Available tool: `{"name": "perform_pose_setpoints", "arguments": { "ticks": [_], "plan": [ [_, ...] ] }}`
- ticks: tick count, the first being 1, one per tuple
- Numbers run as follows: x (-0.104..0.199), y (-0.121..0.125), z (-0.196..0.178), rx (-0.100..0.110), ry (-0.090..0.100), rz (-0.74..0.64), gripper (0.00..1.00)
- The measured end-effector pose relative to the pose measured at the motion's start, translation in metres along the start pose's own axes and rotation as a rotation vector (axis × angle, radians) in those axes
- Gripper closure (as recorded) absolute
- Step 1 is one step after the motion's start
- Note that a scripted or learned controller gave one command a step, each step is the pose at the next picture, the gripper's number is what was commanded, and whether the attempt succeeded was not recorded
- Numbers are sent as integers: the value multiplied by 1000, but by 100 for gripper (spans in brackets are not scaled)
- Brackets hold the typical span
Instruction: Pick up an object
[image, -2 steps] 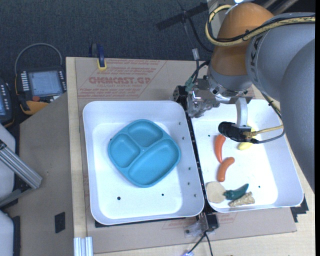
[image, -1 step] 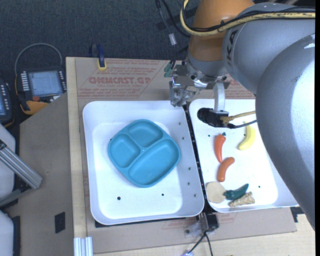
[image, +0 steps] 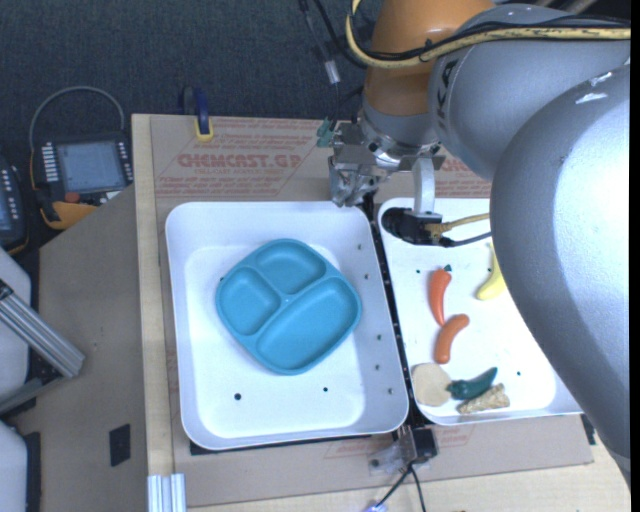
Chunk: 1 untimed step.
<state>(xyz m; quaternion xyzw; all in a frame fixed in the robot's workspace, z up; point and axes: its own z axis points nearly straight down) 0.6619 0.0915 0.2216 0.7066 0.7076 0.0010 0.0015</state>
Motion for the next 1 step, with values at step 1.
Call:
{"name": "perform_pose_setpoints", "arguments": {
  "ticks": [1],
  "plan": [
    [0, -1, -1, 1, 0, 0, 0]
  ]
}}
